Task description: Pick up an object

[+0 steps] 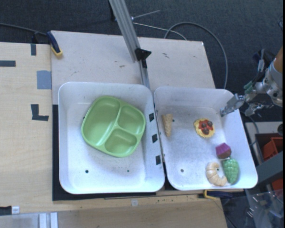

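Note:
The right bin (180, 96) holds several small toy foods. A pale cone-shaped piece (167, 125) lies near its left wall. A yellow tart with red topping (204, 127) sits in the middle. Toward the front right corner lie a purple piece (223, 150), a green leafy piece (231, 170) and a tan curled pastry (214, 174). My gripper (238, 110) hangs over the bin's right rim, up and to the right of the tart, open with nothing between its fingers.
The left bin (69, 170) bears a green divided plate (114, 126). A metal pole (128, 25) slants down to the bins' shared back edge. Cables run over the dark floor behind the bench.

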`<state>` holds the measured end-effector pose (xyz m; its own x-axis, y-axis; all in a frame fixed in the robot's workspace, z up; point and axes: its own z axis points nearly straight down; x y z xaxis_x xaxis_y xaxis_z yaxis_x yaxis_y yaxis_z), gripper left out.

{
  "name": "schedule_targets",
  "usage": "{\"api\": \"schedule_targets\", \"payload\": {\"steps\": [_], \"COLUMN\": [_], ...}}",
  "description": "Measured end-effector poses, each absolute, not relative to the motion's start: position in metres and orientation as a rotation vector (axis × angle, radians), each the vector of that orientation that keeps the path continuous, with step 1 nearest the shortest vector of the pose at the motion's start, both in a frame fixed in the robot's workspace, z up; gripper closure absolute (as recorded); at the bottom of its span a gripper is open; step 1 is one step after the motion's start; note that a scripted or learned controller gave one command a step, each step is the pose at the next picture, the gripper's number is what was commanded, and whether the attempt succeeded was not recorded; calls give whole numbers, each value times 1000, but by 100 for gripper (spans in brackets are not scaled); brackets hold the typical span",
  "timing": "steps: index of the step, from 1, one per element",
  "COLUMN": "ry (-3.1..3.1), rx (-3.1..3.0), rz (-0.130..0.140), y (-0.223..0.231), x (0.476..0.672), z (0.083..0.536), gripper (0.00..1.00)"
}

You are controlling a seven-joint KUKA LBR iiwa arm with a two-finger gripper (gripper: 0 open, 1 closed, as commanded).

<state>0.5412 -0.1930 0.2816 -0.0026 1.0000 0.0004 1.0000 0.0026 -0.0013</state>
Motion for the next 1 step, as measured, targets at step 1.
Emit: {"api": "schedule_targets", "payload": {"steps": [1], "ry": [-2223], "rx": [-2218], "rz": [1], "y": [-193], "x": [541], "z": [282], "gripper": [0]}}
